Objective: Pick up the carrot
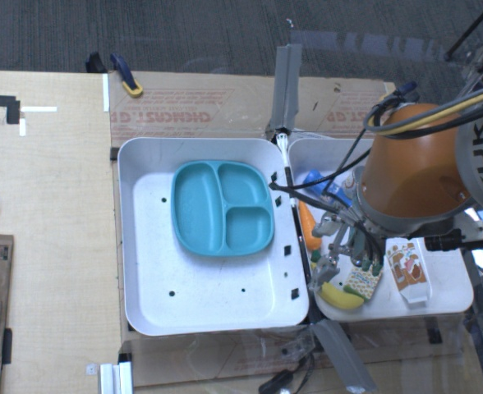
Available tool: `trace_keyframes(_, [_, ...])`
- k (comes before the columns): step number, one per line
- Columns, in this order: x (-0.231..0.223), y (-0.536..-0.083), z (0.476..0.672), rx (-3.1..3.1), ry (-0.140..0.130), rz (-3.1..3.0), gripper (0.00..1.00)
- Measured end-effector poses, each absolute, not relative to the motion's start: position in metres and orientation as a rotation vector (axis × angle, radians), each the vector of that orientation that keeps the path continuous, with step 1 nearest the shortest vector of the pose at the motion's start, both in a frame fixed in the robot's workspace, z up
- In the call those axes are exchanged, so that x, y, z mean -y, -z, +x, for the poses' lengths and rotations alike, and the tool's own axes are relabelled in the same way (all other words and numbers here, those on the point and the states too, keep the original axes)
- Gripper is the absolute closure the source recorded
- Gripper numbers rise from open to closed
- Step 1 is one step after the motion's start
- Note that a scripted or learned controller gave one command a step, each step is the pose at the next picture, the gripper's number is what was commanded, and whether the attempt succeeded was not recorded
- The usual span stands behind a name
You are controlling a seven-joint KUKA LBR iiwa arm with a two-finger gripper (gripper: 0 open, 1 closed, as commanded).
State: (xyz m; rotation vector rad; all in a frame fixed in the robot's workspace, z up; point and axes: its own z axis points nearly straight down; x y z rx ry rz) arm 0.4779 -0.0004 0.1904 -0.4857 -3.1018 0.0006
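Observation:
The carrot is an orange stick lying along the left wall of the right bin, partly covered by the arm's cables. My gripper hangs low in the right bin, just right of the carrot and above a yellow banana. The orange-banded wrist covers much of the bin behind it.
A teal divided plate lies in the left bin. The right bin also holds a blue object, a small patterned packet and a white carton. A grey post stands between the bins at the back.

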Motion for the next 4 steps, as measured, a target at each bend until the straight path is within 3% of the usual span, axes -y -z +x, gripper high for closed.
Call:
trace_keyframes(1, [-0.029,-0.191,0.478,3.140,0.001,-0.052,0.00])
trace_keyframes(2, [-0.062,-0.191,0.543,3.142,0.001,-0.041,0.00])
trace_keyframes(3, [-0.117,-0.108,0.530,3.135,0.000,-0.189,0.00])
trace_keyframes(4, [-0.169,-0.093,0.479,3.134,0.001,-0.268,0.00])
